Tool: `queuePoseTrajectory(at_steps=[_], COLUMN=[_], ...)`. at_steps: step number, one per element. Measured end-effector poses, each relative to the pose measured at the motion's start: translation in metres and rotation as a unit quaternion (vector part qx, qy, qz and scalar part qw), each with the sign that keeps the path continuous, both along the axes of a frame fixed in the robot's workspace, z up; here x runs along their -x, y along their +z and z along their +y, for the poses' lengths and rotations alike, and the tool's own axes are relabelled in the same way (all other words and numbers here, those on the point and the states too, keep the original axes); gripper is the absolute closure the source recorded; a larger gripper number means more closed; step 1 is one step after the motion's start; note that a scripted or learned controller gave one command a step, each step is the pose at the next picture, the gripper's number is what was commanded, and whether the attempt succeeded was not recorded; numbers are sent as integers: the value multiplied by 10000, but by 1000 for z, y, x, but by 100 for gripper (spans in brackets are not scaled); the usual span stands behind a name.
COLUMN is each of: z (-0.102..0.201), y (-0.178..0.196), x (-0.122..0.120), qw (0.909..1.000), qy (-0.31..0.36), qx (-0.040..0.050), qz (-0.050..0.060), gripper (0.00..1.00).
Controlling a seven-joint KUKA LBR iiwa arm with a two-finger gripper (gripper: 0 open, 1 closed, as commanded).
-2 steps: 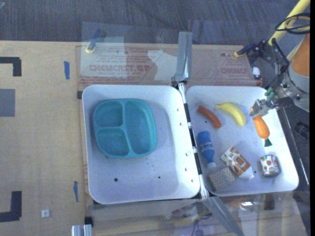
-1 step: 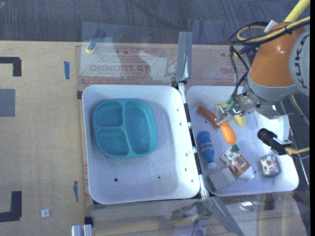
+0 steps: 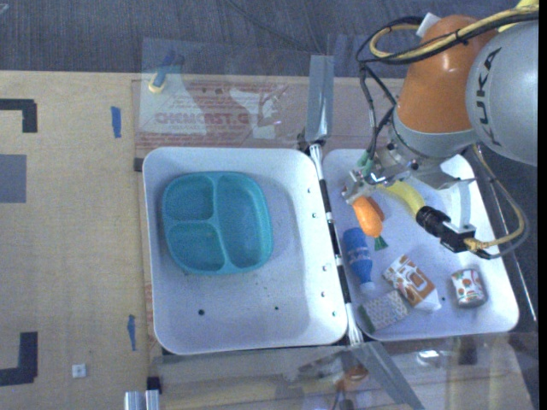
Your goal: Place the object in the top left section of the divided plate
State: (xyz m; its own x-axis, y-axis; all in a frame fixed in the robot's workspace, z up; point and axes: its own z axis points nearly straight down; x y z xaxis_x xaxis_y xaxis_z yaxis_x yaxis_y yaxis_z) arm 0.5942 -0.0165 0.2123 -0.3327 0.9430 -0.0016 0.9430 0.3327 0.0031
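Camera view, carrot (image 3: 368,216) just below claw (image 3: 366,180), right bin (image 3: 500,314)

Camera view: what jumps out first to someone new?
The grey and orange arm fills the upper right, its gripper down over the right bin at a toy carrot. The teal divided plate sits alone in the left bin. A blue bottle and small packages lie below the carrot.
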Motion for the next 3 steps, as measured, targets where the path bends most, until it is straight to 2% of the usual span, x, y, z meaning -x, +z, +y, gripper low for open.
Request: queuePoseTrajectory(at_steps=[1,2,3], z=[-9,85,57], y=[1,45,38], x=[50,14,-22], qw=[10000,10000,9973], qy=[-93,31,729], qx=[-3,-2,4], qz=[18,7,-6], gripper=[100,100,100])
